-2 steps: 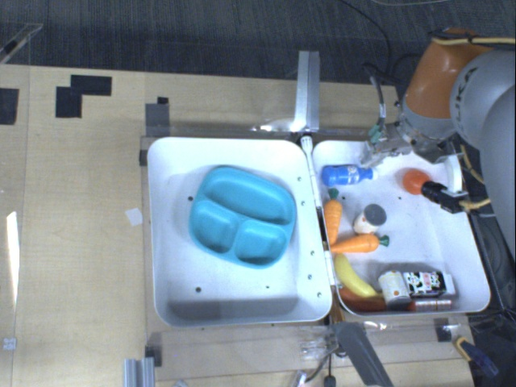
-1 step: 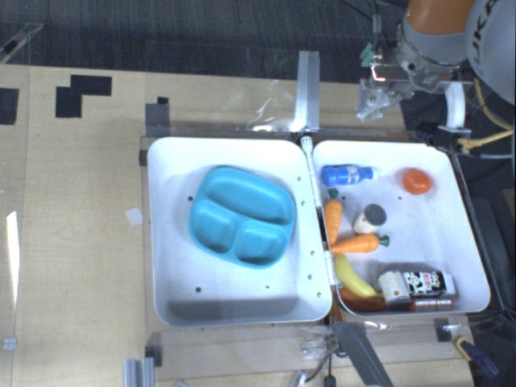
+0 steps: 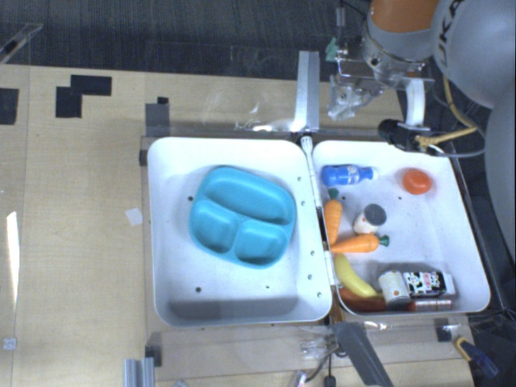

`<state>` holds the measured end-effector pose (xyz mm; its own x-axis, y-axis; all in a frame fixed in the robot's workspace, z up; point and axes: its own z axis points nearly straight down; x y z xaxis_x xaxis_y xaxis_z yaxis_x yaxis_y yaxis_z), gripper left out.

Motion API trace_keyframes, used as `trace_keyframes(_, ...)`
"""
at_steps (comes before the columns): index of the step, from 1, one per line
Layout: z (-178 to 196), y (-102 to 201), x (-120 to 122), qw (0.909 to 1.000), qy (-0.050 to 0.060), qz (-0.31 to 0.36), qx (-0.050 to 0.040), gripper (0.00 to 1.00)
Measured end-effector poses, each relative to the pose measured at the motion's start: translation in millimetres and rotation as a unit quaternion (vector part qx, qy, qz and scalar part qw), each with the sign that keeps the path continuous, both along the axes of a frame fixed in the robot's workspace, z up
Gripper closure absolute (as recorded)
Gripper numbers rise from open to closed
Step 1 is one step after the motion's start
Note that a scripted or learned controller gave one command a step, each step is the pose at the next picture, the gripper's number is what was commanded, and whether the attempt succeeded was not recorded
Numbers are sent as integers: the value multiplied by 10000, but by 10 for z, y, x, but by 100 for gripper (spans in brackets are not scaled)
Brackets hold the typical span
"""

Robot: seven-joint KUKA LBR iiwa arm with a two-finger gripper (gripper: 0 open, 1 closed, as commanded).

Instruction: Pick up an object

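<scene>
Two white bins sit side by side; the right bin (image 3: 472, 240) holds a bottle (image 3: 347, 175), carrots (image 3: 355, 244) and a banana (image 3: 355, 279). Gripper (image 3: 351, 103) hovers beyond the far rim, carrying nothing. Next it likely descends onto one item.

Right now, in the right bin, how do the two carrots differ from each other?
The upper carrot lies lengthwise along the bin's left wall, green top pointing away from the camera; the lower carrot lies crosswise, green top pointing right. The upper carrot looks slimmer; the lower carrot looks thicker. The lower carrot lies just above the banana; the upper carrot lies below the blue bottle. Both are orange with green tops.
</scene>
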<state>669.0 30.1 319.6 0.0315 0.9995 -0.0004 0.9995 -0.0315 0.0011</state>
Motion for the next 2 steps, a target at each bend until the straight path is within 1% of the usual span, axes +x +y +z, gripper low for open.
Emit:
trace_keyframes(1, -240, 411, -166, 9972, 3, 752, 2, 100)
trace_keyframes(2, -148, 420, -159, 9970, 2, 775, -1, 100)
